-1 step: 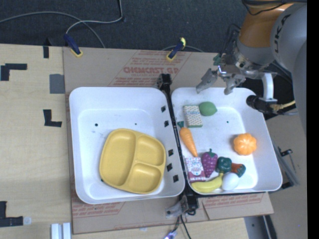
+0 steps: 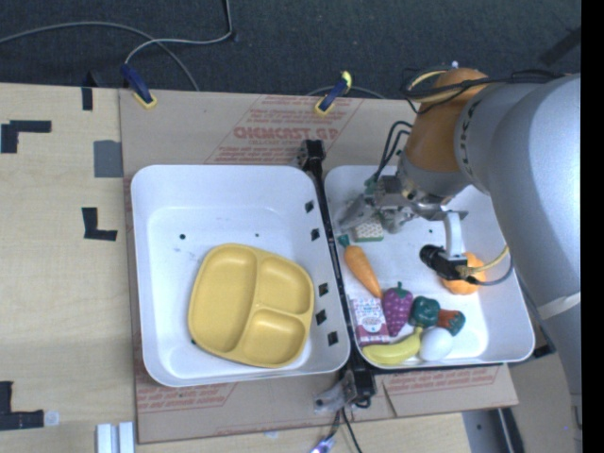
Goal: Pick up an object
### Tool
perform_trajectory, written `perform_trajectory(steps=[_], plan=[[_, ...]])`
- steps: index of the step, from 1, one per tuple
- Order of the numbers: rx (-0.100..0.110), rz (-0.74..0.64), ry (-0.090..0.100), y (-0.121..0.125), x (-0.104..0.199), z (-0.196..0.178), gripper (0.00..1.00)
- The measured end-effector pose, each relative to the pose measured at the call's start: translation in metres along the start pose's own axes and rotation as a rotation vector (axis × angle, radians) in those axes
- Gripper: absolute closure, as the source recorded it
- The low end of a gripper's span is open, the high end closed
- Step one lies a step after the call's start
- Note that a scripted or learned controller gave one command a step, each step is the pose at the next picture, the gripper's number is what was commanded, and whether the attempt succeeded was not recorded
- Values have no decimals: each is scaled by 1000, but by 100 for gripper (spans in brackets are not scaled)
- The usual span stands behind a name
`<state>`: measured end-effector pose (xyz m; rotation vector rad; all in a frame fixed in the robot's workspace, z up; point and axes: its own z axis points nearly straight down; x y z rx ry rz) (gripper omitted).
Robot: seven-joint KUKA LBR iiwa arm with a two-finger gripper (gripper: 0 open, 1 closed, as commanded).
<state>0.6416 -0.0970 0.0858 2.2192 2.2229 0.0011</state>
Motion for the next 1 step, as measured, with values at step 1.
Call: perform_trajectory(steps=[1], plan=[[0, -1, 0, 0, 0, -9, 100]])
